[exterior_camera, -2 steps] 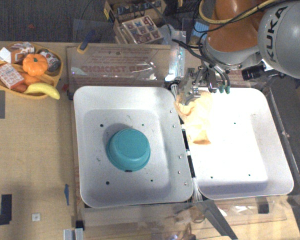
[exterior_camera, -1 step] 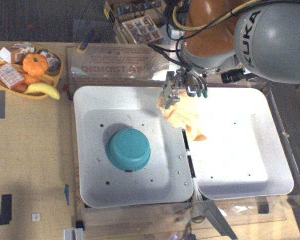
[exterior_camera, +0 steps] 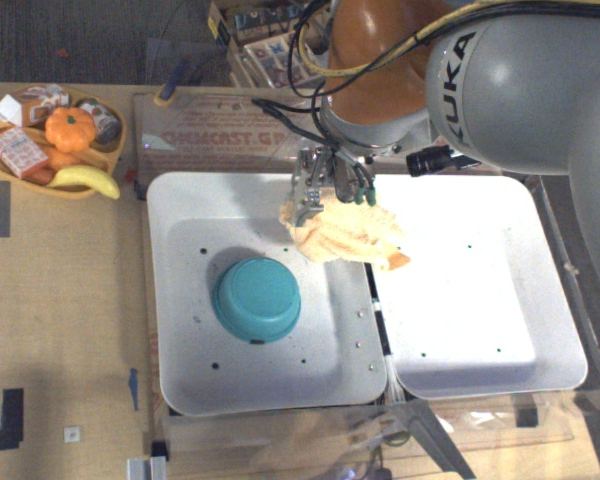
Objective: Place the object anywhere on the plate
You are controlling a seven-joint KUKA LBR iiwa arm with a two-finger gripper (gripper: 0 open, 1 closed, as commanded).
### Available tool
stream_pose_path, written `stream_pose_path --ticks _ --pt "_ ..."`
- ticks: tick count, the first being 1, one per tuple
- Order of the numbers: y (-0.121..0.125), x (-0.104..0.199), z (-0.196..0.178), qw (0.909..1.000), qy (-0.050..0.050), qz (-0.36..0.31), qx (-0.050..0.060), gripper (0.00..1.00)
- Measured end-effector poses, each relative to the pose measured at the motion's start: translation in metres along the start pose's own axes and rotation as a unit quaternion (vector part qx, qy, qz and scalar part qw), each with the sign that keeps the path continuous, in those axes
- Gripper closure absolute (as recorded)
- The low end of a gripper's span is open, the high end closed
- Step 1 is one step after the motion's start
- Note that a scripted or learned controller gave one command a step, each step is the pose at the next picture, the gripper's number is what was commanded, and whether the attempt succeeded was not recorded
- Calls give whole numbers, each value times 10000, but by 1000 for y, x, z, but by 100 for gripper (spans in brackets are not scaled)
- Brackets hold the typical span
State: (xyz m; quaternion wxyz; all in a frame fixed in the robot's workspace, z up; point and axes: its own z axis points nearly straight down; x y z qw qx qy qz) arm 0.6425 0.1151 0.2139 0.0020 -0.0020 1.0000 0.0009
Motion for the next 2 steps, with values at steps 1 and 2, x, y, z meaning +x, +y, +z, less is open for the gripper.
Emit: stream_pose_path --ticks 1,2 --pt "52 4 -10 10000 -21 -8 -9 100" --pt "52 4 -10 10000 -22 -7 -10 0"
